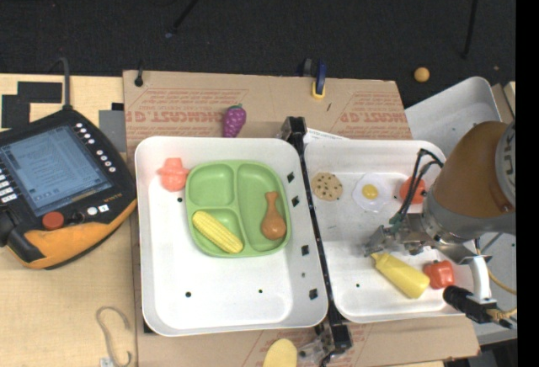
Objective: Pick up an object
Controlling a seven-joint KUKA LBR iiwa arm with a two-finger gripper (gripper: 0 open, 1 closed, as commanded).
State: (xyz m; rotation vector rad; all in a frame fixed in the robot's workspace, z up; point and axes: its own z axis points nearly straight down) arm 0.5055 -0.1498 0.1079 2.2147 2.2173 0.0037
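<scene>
Low, gripper (389, 241) crowds mustard bottle (401, 273) near bin rim (396, 316).

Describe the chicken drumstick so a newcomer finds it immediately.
Look in the left white bin, at the green divided plate. The drumstick lies in its right-hand compartment. It is brown, unlike the yellow corn cob in the lower left compartment.

Plate (212, 184) in left bin (219, 302)

A yellow mustard bottle (402, 274) with a red cap lies on its side in the right bin's (354, 300) near right part.
</scene>
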